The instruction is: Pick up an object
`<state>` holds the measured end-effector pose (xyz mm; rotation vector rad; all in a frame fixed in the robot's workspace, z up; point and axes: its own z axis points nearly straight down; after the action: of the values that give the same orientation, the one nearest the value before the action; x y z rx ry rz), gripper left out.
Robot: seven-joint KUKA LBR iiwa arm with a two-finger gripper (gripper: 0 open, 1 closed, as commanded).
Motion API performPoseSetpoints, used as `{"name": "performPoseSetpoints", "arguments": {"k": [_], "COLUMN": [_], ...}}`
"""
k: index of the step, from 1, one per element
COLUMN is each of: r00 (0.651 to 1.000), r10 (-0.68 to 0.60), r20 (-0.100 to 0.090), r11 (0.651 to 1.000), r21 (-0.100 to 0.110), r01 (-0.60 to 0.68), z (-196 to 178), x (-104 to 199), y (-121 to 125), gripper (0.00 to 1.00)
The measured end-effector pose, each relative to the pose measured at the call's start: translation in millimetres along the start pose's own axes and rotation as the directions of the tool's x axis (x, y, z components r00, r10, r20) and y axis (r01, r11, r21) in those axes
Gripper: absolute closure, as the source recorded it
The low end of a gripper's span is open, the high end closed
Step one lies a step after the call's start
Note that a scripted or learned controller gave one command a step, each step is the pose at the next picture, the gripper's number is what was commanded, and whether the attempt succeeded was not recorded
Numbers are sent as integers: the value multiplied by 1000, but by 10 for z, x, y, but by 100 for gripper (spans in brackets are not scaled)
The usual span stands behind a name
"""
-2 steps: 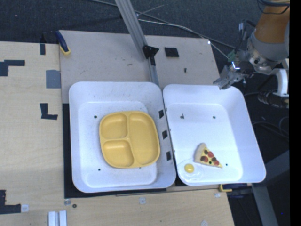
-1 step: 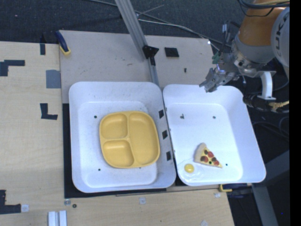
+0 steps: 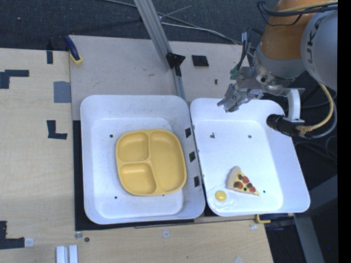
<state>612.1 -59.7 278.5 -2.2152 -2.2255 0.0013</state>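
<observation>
The gripper [image 3: 231, 104] hangs over the far rim of the right bin [image 3: 285, 163], near that bin's far left corner. Its fingers point down and to the left, and their tips look close together with nothing between them; whether they are fully closed or slightly apart cannot be told. No object touches it.

Above the gripper, the grey wrist joins the orange band [image 3: 293, 7] of the arm [image 3: 307, 32], which enters from the upper right. Black and yellow cables loop beside the wrist, and a black fitting [image 3: 282, 124] lies over the bin's right edge.

In the right bin, a pizza slice [image 3: 242, 182] lies flat near the front, its point toward the far side, well apart from the gripper. Just beside it, to the left and nearer the front corner, sits a small yellow piece [image 3: 220, 196], close to the slice but not clearly touching it.

The left bin [image 3: 98, 147] holds a yellow divided plate [image 3: 151, 162] with three compartments, lying flat near the middle.

Both bins rest side by side on the bench [image 3: 33, 158], which carries scattered patches of dark tape. A metal pole [image 3: 156, 29] slants across the far side, ending between the bins.
</observation>
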Motion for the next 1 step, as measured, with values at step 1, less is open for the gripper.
{"name": "performPoseSetpoints", "arguments": {"k": [1], "r00": [1000], "r10": [0], "r20": [0], "r11": [1000], "r21": [2], "r01": [0], "z": [202], "x": [490], "y": [-152], "gripper": [100]}}
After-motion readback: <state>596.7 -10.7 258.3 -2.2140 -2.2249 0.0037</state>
